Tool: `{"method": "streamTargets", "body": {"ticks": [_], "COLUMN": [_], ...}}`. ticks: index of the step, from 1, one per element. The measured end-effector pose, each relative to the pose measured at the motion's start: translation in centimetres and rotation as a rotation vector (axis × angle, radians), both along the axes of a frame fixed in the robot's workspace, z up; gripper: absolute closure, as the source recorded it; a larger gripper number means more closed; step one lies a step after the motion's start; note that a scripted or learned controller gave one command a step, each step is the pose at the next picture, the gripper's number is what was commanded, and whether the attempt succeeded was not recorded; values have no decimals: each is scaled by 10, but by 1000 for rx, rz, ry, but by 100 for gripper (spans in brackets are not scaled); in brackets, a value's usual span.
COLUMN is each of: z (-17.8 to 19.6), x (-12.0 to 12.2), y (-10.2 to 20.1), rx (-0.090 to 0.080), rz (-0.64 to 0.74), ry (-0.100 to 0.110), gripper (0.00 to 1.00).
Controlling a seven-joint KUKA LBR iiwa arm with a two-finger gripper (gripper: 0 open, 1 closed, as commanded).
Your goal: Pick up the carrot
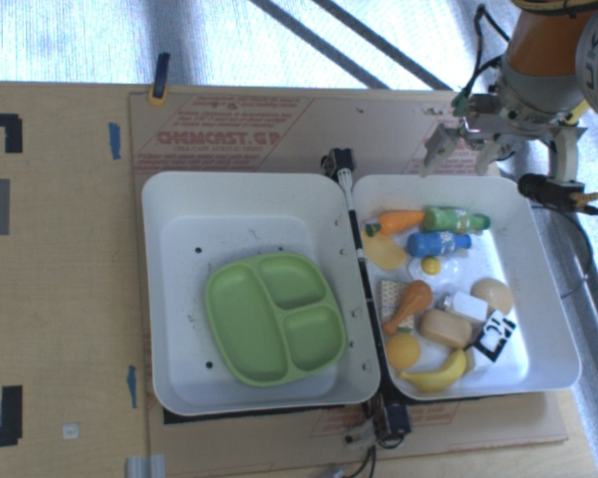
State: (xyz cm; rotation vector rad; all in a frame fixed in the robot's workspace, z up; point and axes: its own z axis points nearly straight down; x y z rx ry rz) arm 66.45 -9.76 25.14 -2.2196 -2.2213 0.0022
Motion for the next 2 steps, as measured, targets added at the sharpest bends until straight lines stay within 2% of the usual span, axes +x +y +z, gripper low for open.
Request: {"method": "streamTargets", "body": {"ticks": [1, 2], "z": [-148, -160], "x": [-16, -3], "y": [3, -6], "rx": [-2, 19], "rz": [357, -30], "ry": [-9, 51], "gripper": [0, 0]}}
